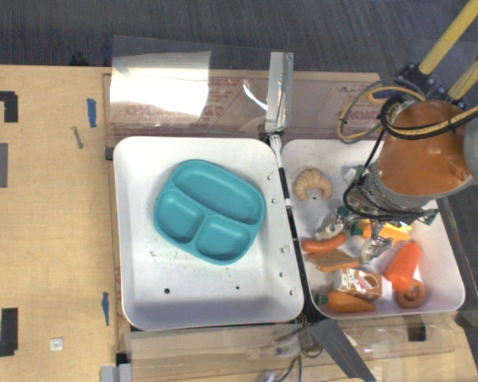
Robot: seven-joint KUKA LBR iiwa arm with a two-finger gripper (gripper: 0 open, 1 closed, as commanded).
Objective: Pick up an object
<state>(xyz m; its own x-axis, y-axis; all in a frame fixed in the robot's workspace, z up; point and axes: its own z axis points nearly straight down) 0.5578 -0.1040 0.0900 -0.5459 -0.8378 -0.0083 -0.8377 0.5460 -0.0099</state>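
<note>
Two white bins sit side by side, the left bin (135, 293) bearing a teal divided plate (209, 211), while the gripper (352, 237) hangs low over the toy food (354, 281) heaped in the right bin (452, 289), presumably to pick one, its grip hidden from me.

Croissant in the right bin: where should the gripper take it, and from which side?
Probably from straight above, fingers across the thick middle of the croissant. It lies flat in an arch, ends pointing down the view, alone on bare floor of the right bin. The tapered ends look harder to pinch.
</note>
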